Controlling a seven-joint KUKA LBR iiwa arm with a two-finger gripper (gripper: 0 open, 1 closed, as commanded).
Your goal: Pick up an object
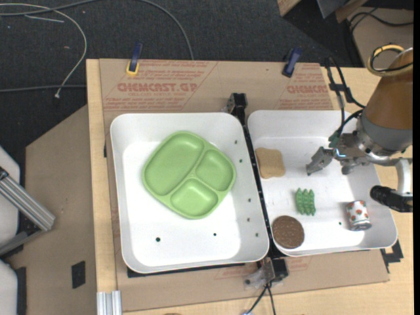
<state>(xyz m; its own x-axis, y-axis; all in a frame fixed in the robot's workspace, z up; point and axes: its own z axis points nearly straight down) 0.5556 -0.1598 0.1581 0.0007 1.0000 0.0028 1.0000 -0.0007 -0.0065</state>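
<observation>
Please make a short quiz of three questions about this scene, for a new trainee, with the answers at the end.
1. True or false: the green divided plate lies in the left bin.
2. Which item lies nearest the front rim of the right bin? A) tan flat piece B) brown round disc C) green studded block
3. Fill the gap: the small can lies on its ____, by the right bin's right side.

Key: 1 true. 2 B. 3 side. The gripper hangs over the right bin, with nothing between its fingers.
</observation>
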